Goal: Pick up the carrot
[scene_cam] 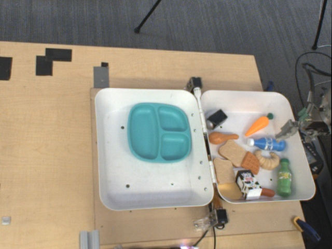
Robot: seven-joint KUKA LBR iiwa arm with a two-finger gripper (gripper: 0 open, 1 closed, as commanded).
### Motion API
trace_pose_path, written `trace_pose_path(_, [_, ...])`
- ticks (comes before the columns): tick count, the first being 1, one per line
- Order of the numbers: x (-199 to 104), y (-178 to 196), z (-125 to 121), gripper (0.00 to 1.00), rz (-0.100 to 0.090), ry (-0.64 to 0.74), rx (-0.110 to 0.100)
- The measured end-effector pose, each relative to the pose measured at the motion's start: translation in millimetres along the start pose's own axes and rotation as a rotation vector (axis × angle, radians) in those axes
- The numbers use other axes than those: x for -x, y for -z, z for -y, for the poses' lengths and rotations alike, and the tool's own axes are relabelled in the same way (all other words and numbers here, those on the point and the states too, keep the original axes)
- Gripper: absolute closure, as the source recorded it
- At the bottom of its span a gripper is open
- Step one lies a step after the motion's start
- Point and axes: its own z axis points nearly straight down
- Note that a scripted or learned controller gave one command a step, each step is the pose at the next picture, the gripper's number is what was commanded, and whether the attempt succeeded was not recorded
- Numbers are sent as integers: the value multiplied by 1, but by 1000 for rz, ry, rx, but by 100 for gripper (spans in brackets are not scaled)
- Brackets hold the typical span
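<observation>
Left bin (111, 154): teal divided plate (158, 132), three compartments, roughly centred. Right bin (290, 108): black block (216, 118) near the top left, blue bottle (268, 144) on its side, green bottle (284, 176) at lower right, waffle-like piece (250, 162) touching a tan slice, possibly bread (232, 151). Small black-and-white carton (248, 183) near the front wall.
</observation>
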Motion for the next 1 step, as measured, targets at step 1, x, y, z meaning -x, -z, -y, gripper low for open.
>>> trace_pose_path(1, [6,-128,28,0,4,228,8])
